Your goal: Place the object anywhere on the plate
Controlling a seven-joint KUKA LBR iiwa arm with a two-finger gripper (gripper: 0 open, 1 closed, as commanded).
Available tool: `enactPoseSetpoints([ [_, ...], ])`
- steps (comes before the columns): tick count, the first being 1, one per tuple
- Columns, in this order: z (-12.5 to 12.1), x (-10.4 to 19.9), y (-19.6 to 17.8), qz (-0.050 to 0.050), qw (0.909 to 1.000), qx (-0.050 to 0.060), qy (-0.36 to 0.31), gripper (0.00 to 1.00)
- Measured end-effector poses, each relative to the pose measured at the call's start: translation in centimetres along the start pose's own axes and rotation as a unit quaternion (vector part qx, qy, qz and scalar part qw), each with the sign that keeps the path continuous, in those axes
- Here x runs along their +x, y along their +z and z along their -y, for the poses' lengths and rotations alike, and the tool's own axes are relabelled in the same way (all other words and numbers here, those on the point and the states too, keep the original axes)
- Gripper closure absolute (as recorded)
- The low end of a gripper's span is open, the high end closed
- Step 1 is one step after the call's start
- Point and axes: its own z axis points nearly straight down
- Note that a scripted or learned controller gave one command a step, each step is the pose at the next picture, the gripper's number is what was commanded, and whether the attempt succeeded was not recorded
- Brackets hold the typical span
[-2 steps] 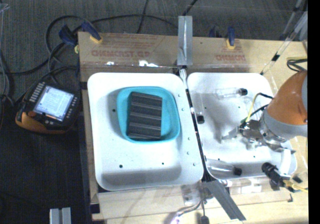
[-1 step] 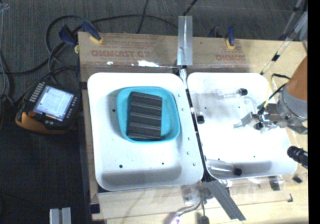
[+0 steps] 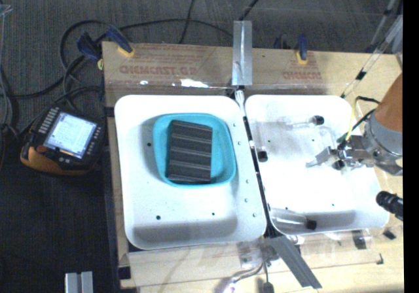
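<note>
A dark grey ridged block [image 3: 190, 150] lies flat on the teal plate [image 3: 224, 154], which sits in the left white bin [image 3: 131, 174]. The block rests within the plate's rim, slightly left of its middle. My gripper [image 3: 331, 155] is over the right part of the right bin [image 3: 294, 187], well apart from the plate and the block, with nothing visibly in it. The grey arm with its orange band [image 3: 393, 112] enters from the right edge.
A clear item with a black tip [image 3: 313, 120] lies at the back of the right bin. Small black bits sit at its left wall [image 3: 262, 154] and front edge [image 3: 311, 224]. A metal post [image 3: 242, 53] stands behind the bins. A control pendant [image 3: 65, 136] lies off the bench at the left.
</note>
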Motion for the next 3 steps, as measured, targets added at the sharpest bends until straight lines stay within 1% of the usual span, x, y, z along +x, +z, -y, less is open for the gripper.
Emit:
enactPoseSetpoints([
  [1, 1.9, 7.9, 7.6, 0.000, 0.9997, 0.002, 0.023, 0.00],
  [2, -0.1, 3.8, -0.1, 0.000, 0.9895, 0.000, -0.145, 0.00],
  [3, 1.0, 19.2, 0.4, 0.000, 0.9939, 0.001, -0.110, 0.00],
])
